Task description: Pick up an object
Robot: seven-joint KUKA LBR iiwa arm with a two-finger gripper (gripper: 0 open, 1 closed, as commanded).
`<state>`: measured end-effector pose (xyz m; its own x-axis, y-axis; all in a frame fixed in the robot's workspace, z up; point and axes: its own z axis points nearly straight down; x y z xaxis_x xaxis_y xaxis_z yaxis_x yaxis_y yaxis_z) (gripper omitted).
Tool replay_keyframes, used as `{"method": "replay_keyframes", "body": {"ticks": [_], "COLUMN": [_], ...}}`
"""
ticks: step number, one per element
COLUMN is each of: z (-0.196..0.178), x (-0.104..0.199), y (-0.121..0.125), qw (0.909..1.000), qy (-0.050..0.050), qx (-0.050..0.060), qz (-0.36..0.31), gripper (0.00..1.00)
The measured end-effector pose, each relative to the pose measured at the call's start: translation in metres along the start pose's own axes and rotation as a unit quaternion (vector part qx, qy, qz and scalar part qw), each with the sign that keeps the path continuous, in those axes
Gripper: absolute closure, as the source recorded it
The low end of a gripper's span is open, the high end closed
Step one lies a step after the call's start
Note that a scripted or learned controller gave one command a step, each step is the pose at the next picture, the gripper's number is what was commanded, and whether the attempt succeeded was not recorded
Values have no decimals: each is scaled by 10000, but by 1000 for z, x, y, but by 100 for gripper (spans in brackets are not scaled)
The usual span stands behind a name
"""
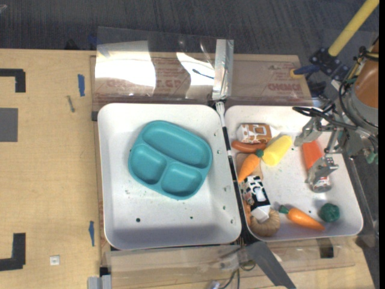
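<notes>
The counter carried two white bins side by side. The left bin held a teal divided plate near its middle. In the right bin, along the left wall, lay a small brown packet at about eleven o'clock, a red sausage-shaped piece just below it, and a yellow corn-like toy beside them. An orange carrot lay under the corn, then a black-and-white toy and a tan round piece toward seven o'clock. A second carrot and a dark green ball sat at about five o'clock. An orange-red block lay at about two o'clock.

The tool hung low in the right bin, just beside that block. Whether its jaws stood wide or narrow could not be told, and nothing was seen between them. The pick looked not yet made: every object lay in the bin, so the grasp and lift remained.
</notes>
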<state>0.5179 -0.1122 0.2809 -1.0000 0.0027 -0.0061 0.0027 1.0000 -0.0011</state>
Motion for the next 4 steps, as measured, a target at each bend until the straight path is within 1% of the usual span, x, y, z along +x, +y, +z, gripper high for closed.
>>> {"method": "replay_keyframes", "body": {"ticks": [1, 2, 3, 4], "z": [177, 139, 193, 179], "x": [7, -3, -13, -17], "y": [-58, -98, -110, -109], "qw": [9999, 9864, 9926, 9925], "qy": [53, -16, -20, -86], "qx": [-15, 6, 3, 26], "qz": [84, -1644, -1213, -1223], "gripper": [0, 0, 0, 100]}}
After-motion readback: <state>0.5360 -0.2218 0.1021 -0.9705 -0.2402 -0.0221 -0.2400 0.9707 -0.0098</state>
